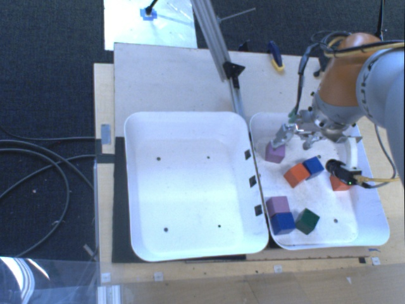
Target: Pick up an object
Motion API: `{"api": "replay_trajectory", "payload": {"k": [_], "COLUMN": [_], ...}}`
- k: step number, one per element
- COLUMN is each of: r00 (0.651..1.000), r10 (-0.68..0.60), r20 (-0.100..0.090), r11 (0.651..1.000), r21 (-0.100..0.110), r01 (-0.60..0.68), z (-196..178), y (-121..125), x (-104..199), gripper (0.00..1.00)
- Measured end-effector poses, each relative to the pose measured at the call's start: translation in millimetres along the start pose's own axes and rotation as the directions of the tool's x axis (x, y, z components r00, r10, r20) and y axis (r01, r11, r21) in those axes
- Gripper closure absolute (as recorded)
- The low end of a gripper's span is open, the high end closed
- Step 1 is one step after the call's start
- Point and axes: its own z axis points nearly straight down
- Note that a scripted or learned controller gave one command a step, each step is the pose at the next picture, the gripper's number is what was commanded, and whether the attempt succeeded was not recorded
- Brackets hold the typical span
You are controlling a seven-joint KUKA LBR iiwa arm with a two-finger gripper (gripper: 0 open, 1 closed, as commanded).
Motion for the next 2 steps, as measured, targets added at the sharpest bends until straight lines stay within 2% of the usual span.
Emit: {"api": "replay_trajectory", "payload": {"k": [1,2], "r00": [1.0,1.0], "r10": [0.004,0.01], "r20": [0.004,0.008], "r11": [1.0,1.0], "r21": [-0.001,-0.014], "r01": [-0.004,-0.01], "z": [49,6], "y": [52,50], "x": [-12,-65], "gripper": [0.0,0.0]}}
